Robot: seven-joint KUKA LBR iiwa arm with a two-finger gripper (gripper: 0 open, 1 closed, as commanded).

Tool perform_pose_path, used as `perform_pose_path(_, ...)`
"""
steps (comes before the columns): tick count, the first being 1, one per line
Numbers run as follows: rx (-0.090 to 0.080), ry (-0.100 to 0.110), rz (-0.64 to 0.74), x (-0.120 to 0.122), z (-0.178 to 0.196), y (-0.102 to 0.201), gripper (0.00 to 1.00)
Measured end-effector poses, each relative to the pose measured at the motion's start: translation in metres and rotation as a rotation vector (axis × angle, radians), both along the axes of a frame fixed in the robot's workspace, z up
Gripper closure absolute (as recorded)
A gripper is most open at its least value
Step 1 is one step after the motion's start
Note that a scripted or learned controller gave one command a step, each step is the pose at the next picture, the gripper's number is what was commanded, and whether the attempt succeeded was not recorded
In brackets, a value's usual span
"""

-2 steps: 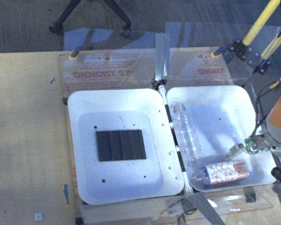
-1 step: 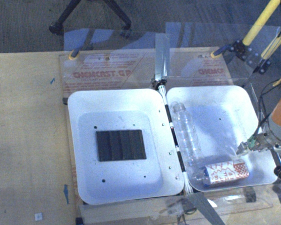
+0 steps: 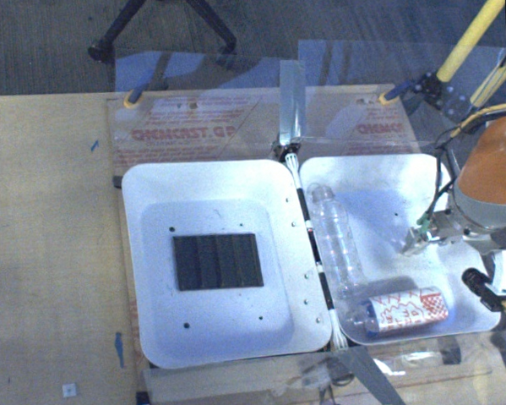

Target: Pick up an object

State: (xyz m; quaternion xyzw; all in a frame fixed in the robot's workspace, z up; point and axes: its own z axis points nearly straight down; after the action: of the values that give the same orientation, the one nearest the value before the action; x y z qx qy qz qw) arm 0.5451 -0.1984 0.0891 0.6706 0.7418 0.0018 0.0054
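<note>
Two shallow white bins sit side by side on the tan tabletop point(image 3: 44, 251), split by a thin divider running front to back. Left bin point(image 3: 143, 195): one dark rectangular ribbed pad point(image 3: 217, 261), lying flat near the centre of the floor. A few small dark holes dot the bin floor around it.

Right bin point(image 3: 378, 174): two objects. A clear plastic bottle point(image 3: 335, 242) lies on its side along the bin's left wall, long axis running front to back, cap end toward the far side. A can with red and white pattern point(image 3: 406, 310) lies on its side near the front wall, long axis roughly left to right, slightly tilted. The near end of the bottle and the left end of the can are close together, possibly touching; hard to tell through the clear plastic.

Arm enters from the right, orange band point(image 3: 492, 170) showing above grey wrist. Hand point(image 3: 413, 241) hangs over the right half of the right bin, tip pointing left, between the bottle and the bin's right wall. Cannot tell whether it is spread or pressed together; the tip is small and blurred. Nothing seen between its tips. It is apart from the bottle and well back from the can.

Behind the bins, a clear sheet with red lettering point(image 3: 181, 129) lies flat. A yellow pole point(image 3: 476, 26) slants at upper right.
</note>
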Motion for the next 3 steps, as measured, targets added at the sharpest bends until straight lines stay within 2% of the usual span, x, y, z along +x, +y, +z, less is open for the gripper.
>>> perform_pose_path(1,0.000,0.002,-0.001,-0.001,-0.001,0.000,0.00)
perform_pose_path(2,0.003,0.007,-0.084,0.102,0.011,0.022,0.00)
perform_pose_path(3,0.003,0.007,-0.178,0.096,0.090,-0.025,0.00)
